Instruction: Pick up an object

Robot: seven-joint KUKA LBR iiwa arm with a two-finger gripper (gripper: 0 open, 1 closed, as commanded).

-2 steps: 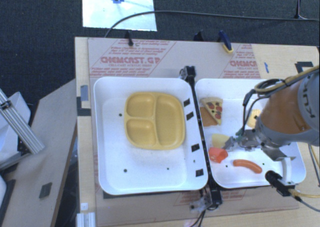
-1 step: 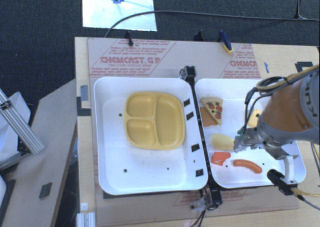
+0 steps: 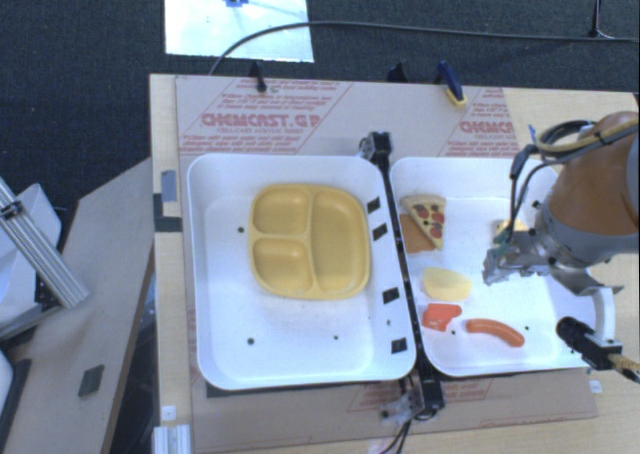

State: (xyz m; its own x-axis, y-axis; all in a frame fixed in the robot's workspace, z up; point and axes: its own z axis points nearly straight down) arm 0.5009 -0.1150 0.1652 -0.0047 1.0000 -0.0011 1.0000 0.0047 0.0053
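Bench sheet reads "CHEMCAST GP" in red.

Both white bins are looking like smooth, faintly glossy plastic. The yellow divided plate is showing a matt plastic finish. The bench is wearing printed protective paper. The sausage is gleaming like moulded plastic.

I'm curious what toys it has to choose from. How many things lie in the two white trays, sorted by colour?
Yellow: 3, the divided plate, a pale lump and a small piece by the hand
Red or orange: 2, a sausage and a red piece
Mixed colours: 1, a pizza slice
Total: 6
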